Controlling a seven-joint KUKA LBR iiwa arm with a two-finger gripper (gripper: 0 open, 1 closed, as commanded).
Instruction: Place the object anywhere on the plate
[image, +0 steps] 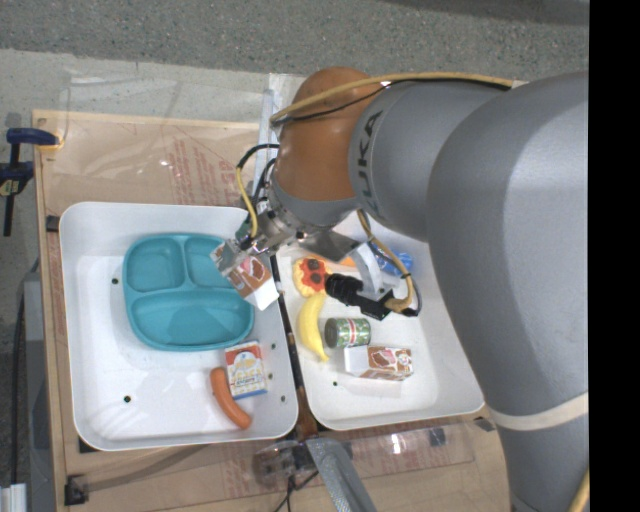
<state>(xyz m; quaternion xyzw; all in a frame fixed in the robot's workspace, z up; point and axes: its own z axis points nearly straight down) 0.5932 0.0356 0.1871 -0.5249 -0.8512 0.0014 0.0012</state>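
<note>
Gripping a small carton (252, 272), the claw (248, 258) is half hidden over the plate's (160, 290) rim.

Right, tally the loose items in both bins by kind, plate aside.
Sausage: 1
Banana: 1
Can: 1
Small cartons, left bin, right bin: 2
Item at the hand, over the plate edge: 1
Cluttered pile behind the banana: cannot count
Total: 6
</note>
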